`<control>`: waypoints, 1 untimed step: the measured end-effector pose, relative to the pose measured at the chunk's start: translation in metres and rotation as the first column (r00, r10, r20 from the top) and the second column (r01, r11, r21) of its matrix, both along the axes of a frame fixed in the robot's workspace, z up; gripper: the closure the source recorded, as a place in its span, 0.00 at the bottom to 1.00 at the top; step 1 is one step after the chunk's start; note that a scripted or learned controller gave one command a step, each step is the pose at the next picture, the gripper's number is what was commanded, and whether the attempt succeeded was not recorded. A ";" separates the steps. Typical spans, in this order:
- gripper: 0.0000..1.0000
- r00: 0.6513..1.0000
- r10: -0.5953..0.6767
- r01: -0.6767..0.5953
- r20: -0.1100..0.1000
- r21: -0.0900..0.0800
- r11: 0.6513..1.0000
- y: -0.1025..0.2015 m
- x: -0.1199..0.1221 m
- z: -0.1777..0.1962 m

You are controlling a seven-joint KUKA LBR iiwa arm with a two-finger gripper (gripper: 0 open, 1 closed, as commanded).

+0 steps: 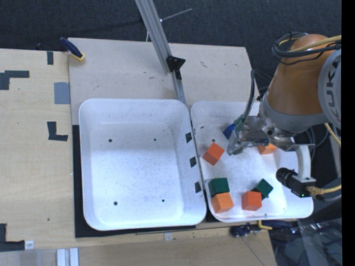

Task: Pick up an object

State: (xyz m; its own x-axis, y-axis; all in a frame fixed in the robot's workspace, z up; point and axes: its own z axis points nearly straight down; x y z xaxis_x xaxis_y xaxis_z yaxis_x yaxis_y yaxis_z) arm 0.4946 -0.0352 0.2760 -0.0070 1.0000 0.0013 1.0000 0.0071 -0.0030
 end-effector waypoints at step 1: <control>1.00 1.000 0.000 0.000 0.000 0.000 1.000 0.046 -0.005 -0.003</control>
State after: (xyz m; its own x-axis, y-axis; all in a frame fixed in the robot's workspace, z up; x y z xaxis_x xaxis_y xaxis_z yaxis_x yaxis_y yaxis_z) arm 0.4899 0.0107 0.2727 -0.0066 1.0000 0.0010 1.0000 0.0066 -0.0027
